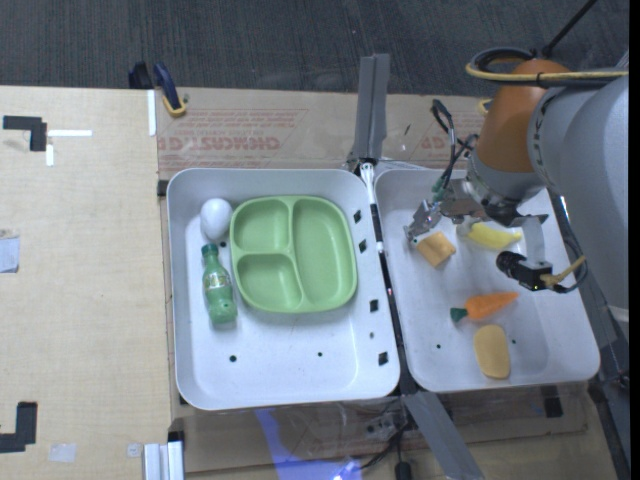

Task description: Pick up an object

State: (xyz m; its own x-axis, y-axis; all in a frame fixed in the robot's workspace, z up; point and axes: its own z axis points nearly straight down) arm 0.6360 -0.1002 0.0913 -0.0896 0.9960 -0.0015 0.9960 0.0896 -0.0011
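Just below and slightly right of the gripper [424, 218], nearly touching its tips, sits the tan block [437, 249] in the right bin [565, 363]; whether the hand is gripping anything, I cannot tell.

Arm: grey casing, orange band, exposed cabling.
The arm [585, 138] has a smooth, rounded light-grey casing; a glossy orange band [507, 118] sits above the wrist. Thin black cables loop around it (one yellow-tinted). The gripper [425, 220] assembly is dark metal with small silvery parts; finer fittings too small to tell.
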